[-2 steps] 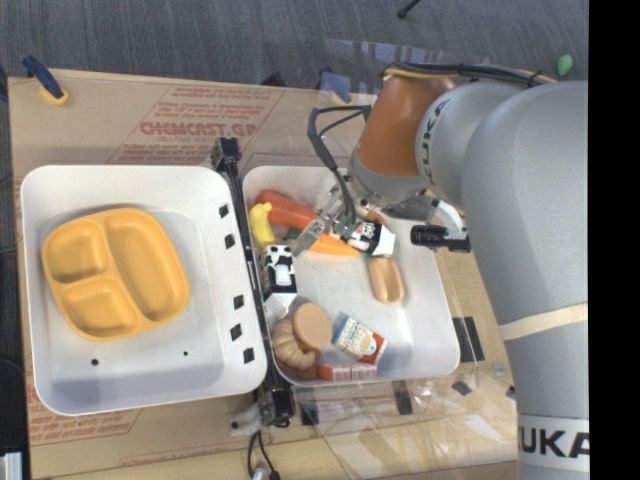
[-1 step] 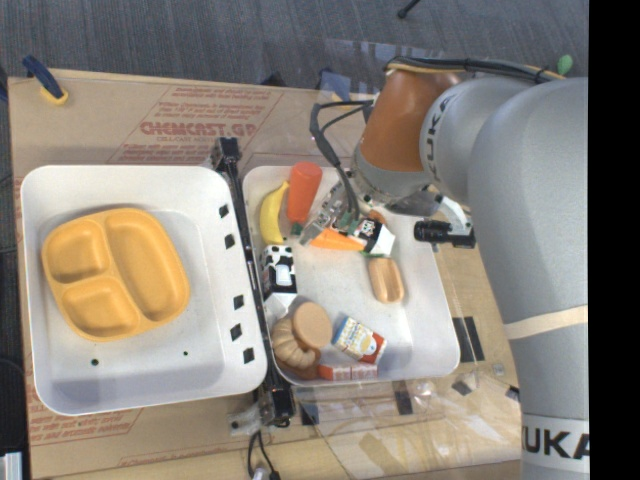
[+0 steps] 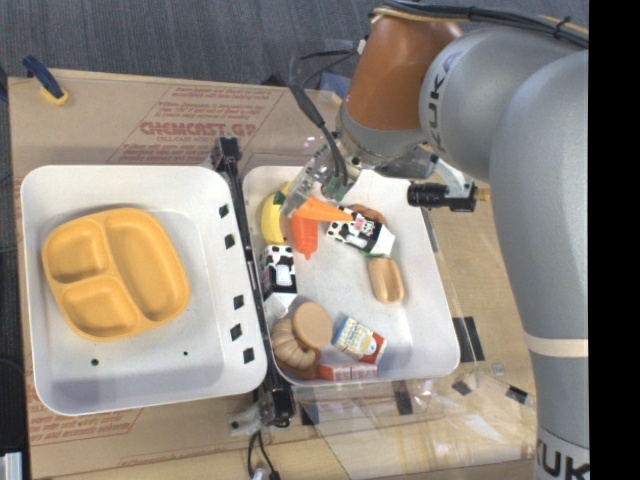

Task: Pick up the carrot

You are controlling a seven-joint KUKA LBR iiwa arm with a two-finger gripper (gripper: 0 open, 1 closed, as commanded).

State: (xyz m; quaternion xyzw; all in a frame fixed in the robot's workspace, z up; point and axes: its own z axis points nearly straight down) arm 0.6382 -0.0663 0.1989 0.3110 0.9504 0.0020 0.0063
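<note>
While hung over the far left of the right bin, poised at the carrot:

Gripper (image 3: 322,180): low over the far-left corner of the right bin (image 3: 432,298); whether open or closed, cannot tell.

Carrot (image 3: 306,224): orange, in the far-left part of the right bin, just under and near of the gripper; thick end toward the far right, narrowing toward the near side. Whether gripped or merely touched, cannot tell.

Neighbours: banana (image 3: 272,218) just left of the carrot, cow carton (image 3: 362,232) just right of it, touching or nearly so; bun (image 3: 385,279) nearer and to the right, apart.

Handling, as a judgement: probably a light, stiff plastic toy, smooth and tapered, so apt to slip toward the thin end if pinched there; not fragile.

Hold, as a judgement: across the thick part, jaws closing over the width, clear of banana and carton.

Risk: tight crowding on both sides, so a finger may land on a neighbour.

Left bin (image 3: 40,268): holds a yellow tray (image 3: 110,268), well apart from the work.
</note>
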